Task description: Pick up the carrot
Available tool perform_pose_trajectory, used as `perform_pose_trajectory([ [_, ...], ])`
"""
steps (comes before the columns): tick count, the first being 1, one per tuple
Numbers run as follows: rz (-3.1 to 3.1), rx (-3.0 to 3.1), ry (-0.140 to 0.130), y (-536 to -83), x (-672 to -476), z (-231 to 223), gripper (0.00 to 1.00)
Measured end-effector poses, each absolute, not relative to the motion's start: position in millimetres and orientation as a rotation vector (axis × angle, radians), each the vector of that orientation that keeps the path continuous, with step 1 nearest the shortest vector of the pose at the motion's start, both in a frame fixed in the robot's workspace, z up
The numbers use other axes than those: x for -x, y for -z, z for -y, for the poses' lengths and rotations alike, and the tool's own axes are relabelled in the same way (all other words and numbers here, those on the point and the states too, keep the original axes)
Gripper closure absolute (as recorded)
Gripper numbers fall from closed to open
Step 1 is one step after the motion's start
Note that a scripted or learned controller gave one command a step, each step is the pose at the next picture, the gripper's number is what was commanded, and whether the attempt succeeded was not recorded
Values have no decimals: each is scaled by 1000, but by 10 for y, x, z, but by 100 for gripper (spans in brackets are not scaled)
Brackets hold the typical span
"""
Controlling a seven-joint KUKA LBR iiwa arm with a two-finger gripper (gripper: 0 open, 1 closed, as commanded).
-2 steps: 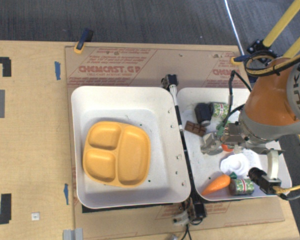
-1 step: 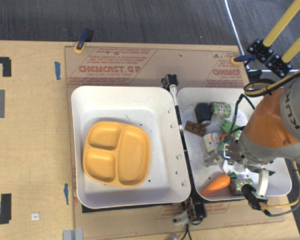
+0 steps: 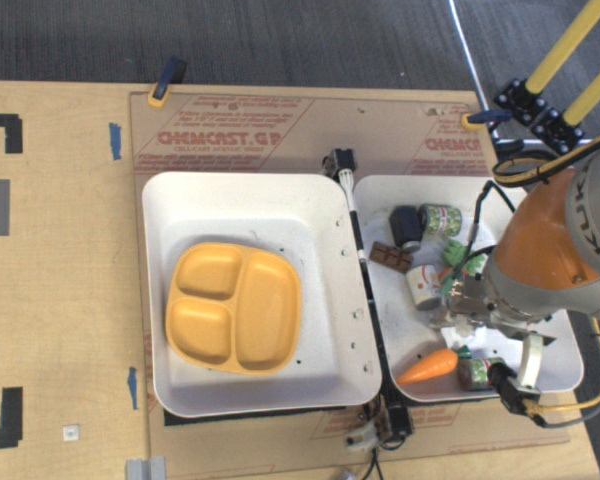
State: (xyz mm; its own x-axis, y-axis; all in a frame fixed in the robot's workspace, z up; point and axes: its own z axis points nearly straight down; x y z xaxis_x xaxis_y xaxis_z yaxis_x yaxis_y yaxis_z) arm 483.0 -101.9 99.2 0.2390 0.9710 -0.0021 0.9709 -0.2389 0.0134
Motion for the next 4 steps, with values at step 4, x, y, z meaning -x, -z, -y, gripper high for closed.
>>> perform_pose_trajectory([
  [4, -2802, -1415, -2, -1850, -4802, 824, 100],
])
